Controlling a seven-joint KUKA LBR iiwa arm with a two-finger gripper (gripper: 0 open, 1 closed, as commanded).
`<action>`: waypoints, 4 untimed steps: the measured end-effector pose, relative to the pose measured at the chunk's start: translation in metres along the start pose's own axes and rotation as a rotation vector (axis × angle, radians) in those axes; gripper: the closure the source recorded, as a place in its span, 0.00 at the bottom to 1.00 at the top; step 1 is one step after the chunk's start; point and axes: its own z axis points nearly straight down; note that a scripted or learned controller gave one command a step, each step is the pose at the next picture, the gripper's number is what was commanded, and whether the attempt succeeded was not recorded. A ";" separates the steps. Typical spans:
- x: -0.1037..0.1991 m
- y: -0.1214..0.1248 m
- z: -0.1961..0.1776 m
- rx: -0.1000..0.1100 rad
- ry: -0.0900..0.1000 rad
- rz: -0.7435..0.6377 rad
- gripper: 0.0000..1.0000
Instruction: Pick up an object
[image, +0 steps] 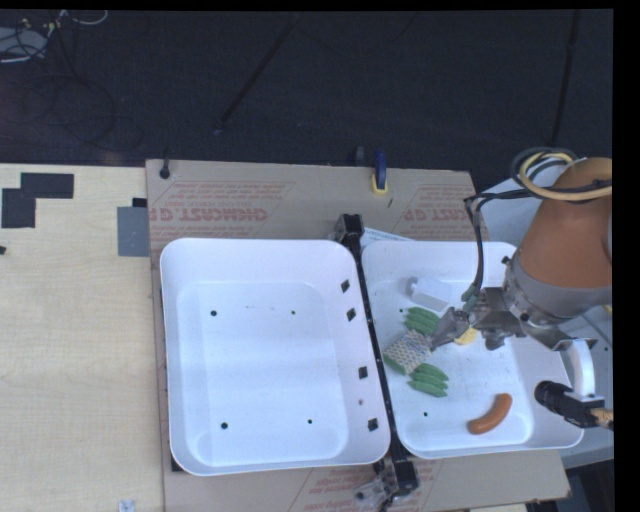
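The right bin (455, 440) holds several small objects. A green pod (422, 320) lies near its middle, a second green pod (429, 379) below it, and a grey mesh piece (407, 352) between them. A white block (432, 297) lies toward the back, an orange sausage-shaped piece (490, 414) toward the front right, and a small yellow piece (466, 336) by the arm's tip. My gripper (448, 333) reaches in from the right, low over the bin, just right of the upper green pod and above the mesh piece. Nothing shows between its fingers.
The left bin (190, 300) sits beside the right one, with a black clip divider (362, 330) along their shared edge. Both rest on a cardboard sheet (260, 205) on the wooden bench. The arm's orange band (565, 230) and cables (540, 170) overhang the right bin's far right side.
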 end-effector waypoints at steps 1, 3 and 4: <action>-0.024 -0.029 0.120 0.007 0.001 0.003 0.00; -0.098 0.044 0.074 -0.005 -0.002 0.001 0.00; -0.118 0.100 -0.026 -0.015 -0.006 -0.001 0.00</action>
